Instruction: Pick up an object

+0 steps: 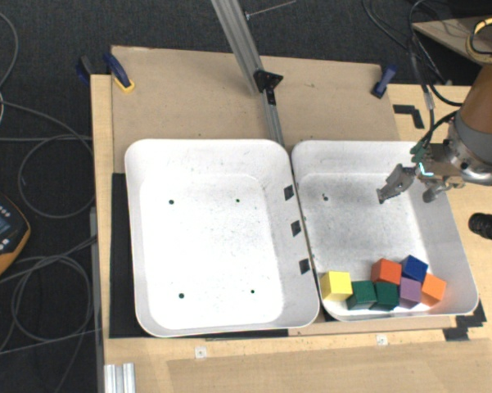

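Several small blocks lie clustered along the front edge of the right bin [442,219]: a yellow block [337,284], two green blocks [362,294], a red-orange block [385,270], a blue block [414,266], a purple block [410,288] and an orange block [433,287]. My gripper [409,191] hangs over the back right part of this bin, well behind the blocks. It is open, and nothing sits between its fingers [390,185].
The left bin [147,162] adjoins the right one, with black clips along the shared wall. A slanted metal rail [244,39] runs from the back down to the bins' junction. Cables lie on the floor to the left.
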Action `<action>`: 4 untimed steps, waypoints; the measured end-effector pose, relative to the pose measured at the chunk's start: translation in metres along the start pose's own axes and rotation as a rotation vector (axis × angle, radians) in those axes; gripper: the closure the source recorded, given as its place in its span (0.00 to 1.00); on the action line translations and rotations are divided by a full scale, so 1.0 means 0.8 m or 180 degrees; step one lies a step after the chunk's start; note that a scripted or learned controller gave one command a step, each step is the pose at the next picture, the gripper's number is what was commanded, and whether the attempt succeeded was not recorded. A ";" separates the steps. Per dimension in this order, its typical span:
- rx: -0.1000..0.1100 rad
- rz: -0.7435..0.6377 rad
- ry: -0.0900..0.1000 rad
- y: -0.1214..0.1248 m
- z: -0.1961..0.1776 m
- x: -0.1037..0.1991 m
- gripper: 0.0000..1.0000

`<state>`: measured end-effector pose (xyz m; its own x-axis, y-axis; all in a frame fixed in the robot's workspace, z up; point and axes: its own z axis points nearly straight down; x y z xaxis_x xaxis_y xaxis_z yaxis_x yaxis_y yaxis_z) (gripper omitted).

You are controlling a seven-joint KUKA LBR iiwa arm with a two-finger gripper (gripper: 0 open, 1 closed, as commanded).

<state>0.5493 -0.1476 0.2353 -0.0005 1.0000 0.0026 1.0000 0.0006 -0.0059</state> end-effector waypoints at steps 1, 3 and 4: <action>-0.0014 0.0000 -0.0003 0.001 -0.003 0.000 0.00; 0.0007 0.0005 0.0001 -0.005 0.129 -0.006 0.00; 0.0000 0.0002 -0.0001 -0.006 0.173 -0.005 0.00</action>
<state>0.5435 -0.1515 0.0972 0.0002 1.0000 0.0023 1.0000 -0.0002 -0.0059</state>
